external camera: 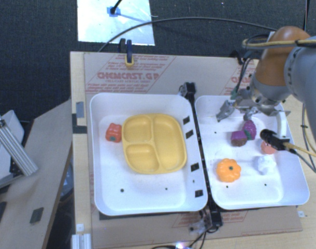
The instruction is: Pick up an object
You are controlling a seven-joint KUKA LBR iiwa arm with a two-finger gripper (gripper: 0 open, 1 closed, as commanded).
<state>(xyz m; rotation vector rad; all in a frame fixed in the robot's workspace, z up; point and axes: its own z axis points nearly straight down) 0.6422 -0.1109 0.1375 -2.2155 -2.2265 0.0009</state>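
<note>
My gripper (235, 113) hangs over the back of the right bin (292, 191), open, with one finger (223, 110) pointing left and nothing between the two. Just below and to its right lie a purple eggplant-like toy (249, 129) and a darker purple piece (239, 138), both apart from the fingers. An orange pumpkin (228, 170) sits nearer the front of that bin. A pink object (268, 148) and a small white object (263, 163) lie toward the bin's right side.
The left bin (111, 191) holds a yellow divided plate (153, 143) and a red pepper (113, 132) beside its left edge. A black divider (195, 139) runs between the bins. Cables trail from the arm across the right bin's right side.
</note>
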